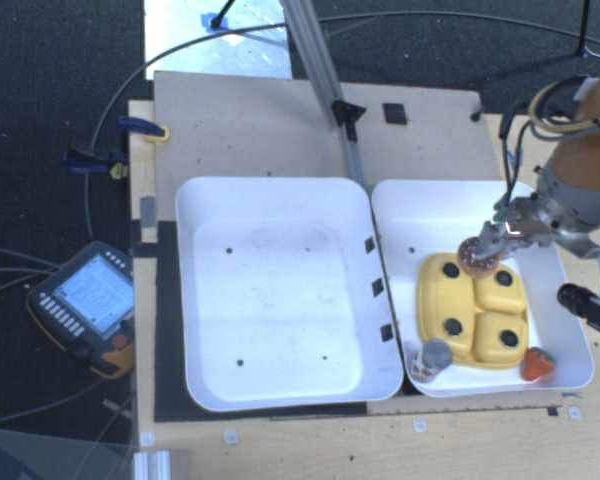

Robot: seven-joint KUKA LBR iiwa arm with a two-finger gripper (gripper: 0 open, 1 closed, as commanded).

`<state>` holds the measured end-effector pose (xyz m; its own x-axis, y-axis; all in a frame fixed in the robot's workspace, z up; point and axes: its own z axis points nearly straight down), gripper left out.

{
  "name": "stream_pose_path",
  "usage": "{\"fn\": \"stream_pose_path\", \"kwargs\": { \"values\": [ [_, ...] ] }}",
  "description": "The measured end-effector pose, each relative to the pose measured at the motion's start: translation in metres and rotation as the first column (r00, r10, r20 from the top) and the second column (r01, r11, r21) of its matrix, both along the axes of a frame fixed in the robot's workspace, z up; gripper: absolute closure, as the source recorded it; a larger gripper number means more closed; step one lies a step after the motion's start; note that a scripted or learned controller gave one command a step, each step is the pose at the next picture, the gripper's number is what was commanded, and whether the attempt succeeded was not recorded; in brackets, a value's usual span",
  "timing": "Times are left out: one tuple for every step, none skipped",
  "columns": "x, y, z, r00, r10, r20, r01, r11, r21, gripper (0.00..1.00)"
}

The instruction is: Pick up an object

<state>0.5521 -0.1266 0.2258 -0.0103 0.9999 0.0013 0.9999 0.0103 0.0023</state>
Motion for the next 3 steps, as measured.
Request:
{"fn": "stream_pose_path", "kwargs": {
  "values": [
    [0.025,0.047,-0.004,1.000,0.000,0.001,0.000,1.000,0.000,1.00],
    [0.040,0.102,-0.013,1.000,0.001,0.000,-0.001,1.000,0.001,1.00],
    [0.053,0.155,0.001,1.000,0.001,0.001,-0.001,1.000,0.002,1.00]
  ]
}}
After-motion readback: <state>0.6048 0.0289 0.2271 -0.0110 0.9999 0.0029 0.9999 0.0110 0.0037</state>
